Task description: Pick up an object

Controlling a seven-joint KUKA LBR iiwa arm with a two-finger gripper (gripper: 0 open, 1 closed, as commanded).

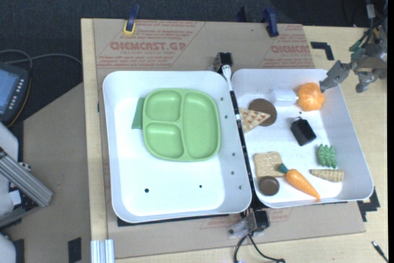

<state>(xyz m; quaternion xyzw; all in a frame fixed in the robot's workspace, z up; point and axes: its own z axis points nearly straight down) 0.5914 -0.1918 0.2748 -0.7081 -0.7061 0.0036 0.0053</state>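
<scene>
My gripper (349,78) hangs over the far right corner of the right bin (351,126), its two fingers spread apart, open, with nothing between them. One finger (333,76) points down toward an orange fruit (309,97) just below and left of it. Also lying in this bin are a black block (303,131), a brown cookie (262,106), a pizza slice (252,118), a square cracker (268,162), a carrot (299,182), a small brown disc (268,185), a green leafy piece (327,156) and a pale corn piece (327,175).
The left bin (123,157) holds a green divided plate (181,124). Both bins sit on a cardboard sheet (184,40) clamped at its far edge. The ridge where the bins meet (236,126) runs down the middle.
</scene>
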